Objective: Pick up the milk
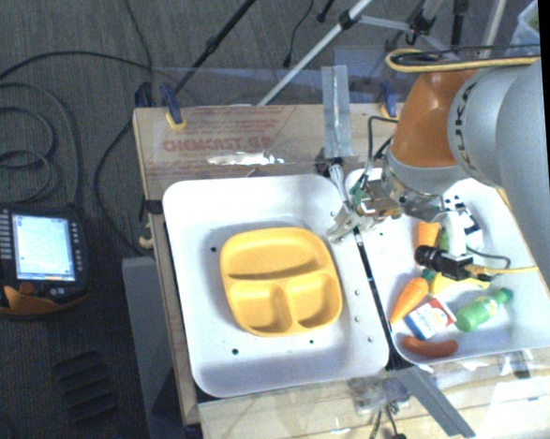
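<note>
White-and-blue milk carton [428, 320]: lies at the near side of the right bin [391, 262], crowded between a carrot [410, 296], a green bottle [479, 310] and a red sausage [432, 347]. Gripper [361, 210]: hovers at that bin's far left corner, well apart; open or closed, cannot tell. Could easily catch a neighbour instead, or push the carton aside, because of this crowding.

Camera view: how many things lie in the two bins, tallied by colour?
Yellow: 1, tray
Orange: 2, carrot and a piece farther back
Green: 1, bottle
Red: 1, sausage
White and blue: 1, milk
Total: 6 that can be told apart
</note>
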